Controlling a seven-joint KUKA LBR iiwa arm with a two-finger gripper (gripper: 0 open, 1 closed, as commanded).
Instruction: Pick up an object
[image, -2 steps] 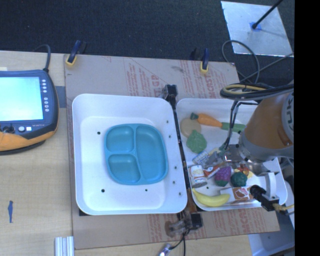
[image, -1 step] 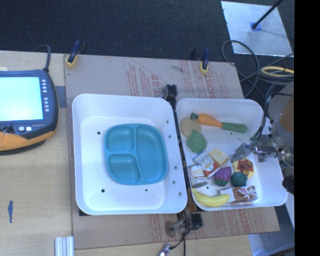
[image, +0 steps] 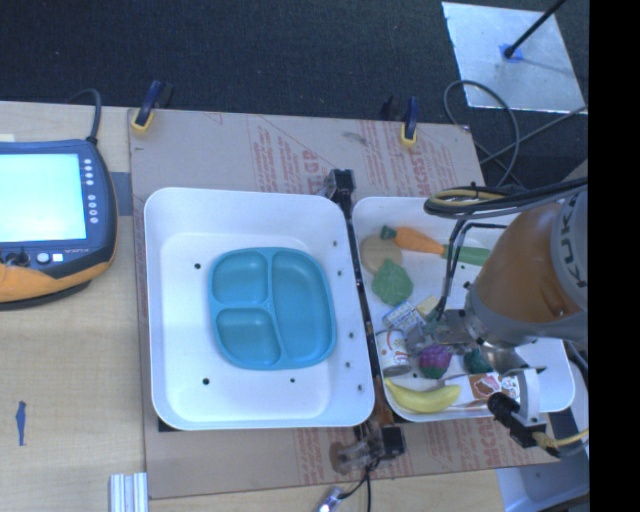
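A blue three-compartment plastic plate (image: 272, 307) lies in the left white bin (image: 170, 300). A grey-and-orange touchscreen pendant (image: 50, 218) rests on the wooden desk (image: 70, 400), left.

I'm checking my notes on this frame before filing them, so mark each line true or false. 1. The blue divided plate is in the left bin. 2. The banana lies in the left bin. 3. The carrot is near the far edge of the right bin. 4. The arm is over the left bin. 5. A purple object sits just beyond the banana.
1. True: the blue divided plate lies in the left bin.
2. False: the banana lies at the near edge of the right bin.
3. True: the carrot lies near that bin's far edge.
4. False: the arm is over the right bin.
5. True: the purple object sits just beyond the banana.
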